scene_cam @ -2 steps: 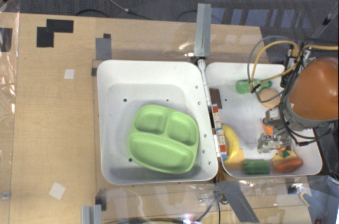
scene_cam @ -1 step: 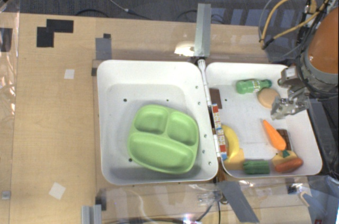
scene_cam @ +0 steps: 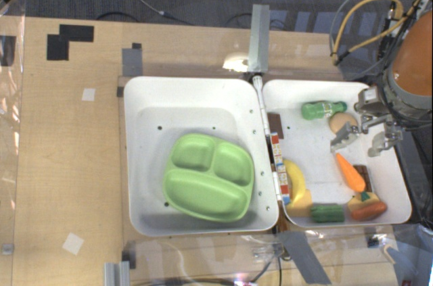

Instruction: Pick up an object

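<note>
The carrot (scene_cam: 350, 172), orange and lying at a slant, sits in the right part of the right bin (scene_cam: 318, 210), just below the gripper (scene_cam: 365, 136), whose fingers stand spread apart with nothing between them. Around it lie a green bottle (scene_cam: 322, 109) above, a banana (scene_cam: 296, 181) at left, and a green block (scene_cam: 327, 213) along the bottom. The left bin (scene_cam: 145, 109) holds a green divided plate (scene_cam: 209, 176).

The bins (scene_cam: 196, 92) looked like smooth white plastic with a slight sheen. The green tray (scene_cam: 210, 176) was smooth, semi-matt plastic. The counter (scene_cam: 67, 156) was pale matt wood. The bottle (scene_cam: 323, 109) was glossy green plastic.
</note>
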{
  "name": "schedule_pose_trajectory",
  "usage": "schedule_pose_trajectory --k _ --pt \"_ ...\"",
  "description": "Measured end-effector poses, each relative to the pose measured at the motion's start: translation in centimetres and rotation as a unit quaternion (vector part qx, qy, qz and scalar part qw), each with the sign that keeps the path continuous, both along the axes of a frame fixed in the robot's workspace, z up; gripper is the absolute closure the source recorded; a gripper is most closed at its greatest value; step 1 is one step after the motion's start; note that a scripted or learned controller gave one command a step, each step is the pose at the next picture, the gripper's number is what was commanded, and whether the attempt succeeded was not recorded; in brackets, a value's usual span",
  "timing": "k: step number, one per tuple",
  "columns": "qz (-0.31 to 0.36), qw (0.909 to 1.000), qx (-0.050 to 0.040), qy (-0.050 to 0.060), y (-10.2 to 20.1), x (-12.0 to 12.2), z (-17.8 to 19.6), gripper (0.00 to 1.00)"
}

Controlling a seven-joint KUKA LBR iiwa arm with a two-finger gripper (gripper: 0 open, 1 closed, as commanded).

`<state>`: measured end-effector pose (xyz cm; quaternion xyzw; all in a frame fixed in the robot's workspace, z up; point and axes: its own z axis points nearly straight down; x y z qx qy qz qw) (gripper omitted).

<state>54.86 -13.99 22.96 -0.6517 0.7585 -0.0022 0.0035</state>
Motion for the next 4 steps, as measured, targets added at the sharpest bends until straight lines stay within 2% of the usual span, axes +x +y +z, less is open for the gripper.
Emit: schedule_pose_trajectory --k 1,2,3,4 --pt "-0.069 0.9976 0.0020 0.006 -1.7 -0.8 -11.1 0.00" --pt "-0.163 0.9867 0.0011 -0.006 -4.6 -5.0 -13.8 0.00" --pt "-0.160 0.9871 0.0018 -0.012 -4.4 -4.5 -12.4 1.00" --pt "-0.159 0.9872 0.0017 -0.012 -4.4 -4.6 -12.5 0.00"
